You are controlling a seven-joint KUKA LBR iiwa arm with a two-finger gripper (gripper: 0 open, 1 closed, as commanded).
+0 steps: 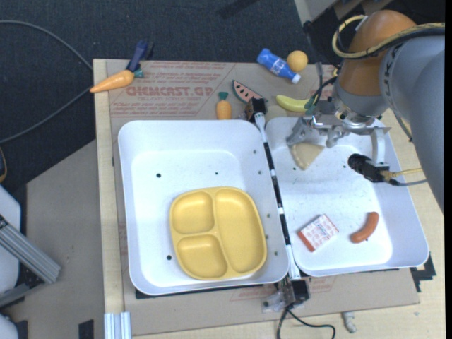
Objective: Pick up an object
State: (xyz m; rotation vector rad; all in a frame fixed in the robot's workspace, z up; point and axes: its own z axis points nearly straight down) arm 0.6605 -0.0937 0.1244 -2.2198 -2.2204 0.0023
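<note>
Jaws, grip unclear, sit over a pale wedge, with sausage and red packet well apart.

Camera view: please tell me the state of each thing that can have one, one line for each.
Gripper: low over the right bin's far end, at a pale wedge.
Pale wedge: lying on the bin floor.
Yellow divided plate: right side up, compartments bare.
Sausage: lying flat.
Blue bottle: on its side.
</note>
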